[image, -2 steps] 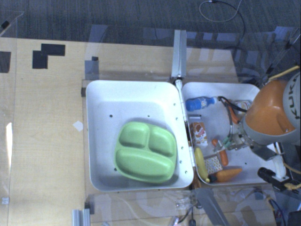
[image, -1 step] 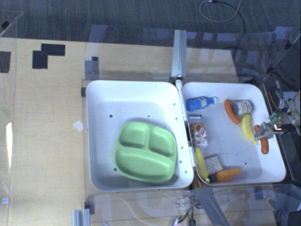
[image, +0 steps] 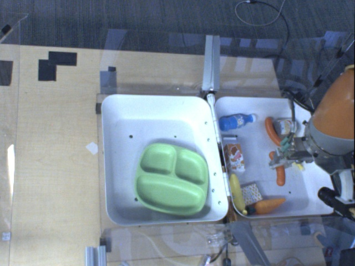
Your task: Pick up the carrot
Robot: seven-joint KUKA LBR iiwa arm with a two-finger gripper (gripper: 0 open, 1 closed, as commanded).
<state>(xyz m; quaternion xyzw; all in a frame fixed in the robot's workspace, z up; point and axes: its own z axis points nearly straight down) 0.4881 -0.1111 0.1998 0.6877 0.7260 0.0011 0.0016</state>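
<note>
The carrot [image: 269, 205] is orange with a dark stem end and lies near the front edge of the right bin [image: 310, 201], pointing left to right. My gripper [image: 287, 153] hangs over the middle of that bin, above and behind the carrot and well apart from it. Directly under the gripper lies a small red-orange sausage [image: 280, 175]. The arm's orange band [image: 338, 107] comes in from the right.
The right bin also holds a blue bottle [image: 235, 121], a second sausage [image: 270, 129], a red packet [image: 236, 157], a banana [image: 237, 193] and a speckled sponge [image: 251, 192] beside the carrot. A green divided tray [image: 173, 178] lies in the left bin [image: 119, 148].
</note>
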